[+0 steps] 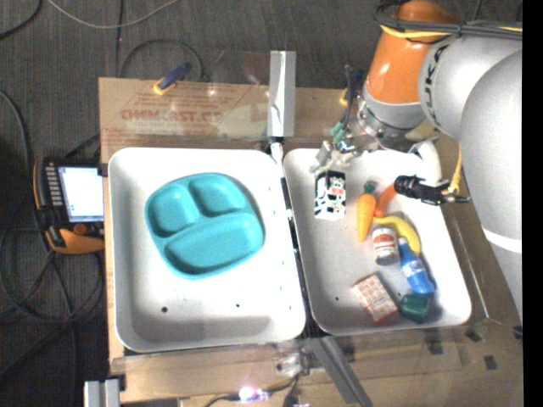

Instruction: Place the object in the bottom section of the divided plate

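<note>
A teal divided plate (204,223) lies in the left white bin (127,312), with two small sections at its far side and one large section at its near side. Nothing lies on the plate. My gripper (333,164) hangs over the far left corner of the right bin (339,312). Directly below its tip, and touching it or nearly so, stands a small black-and-white cow-patterned carton (331,197). The wrist hides the carton's top, so whether it is held cannot be told.
Right of the carton lie a carrot (365,216), a banana (401,228), a small red-labelled bottle (384,247), a blue bottle (416,275), a green item (416,307) and a pink box (374,298). A tablet (81,195) sits left of the bins.
</note>
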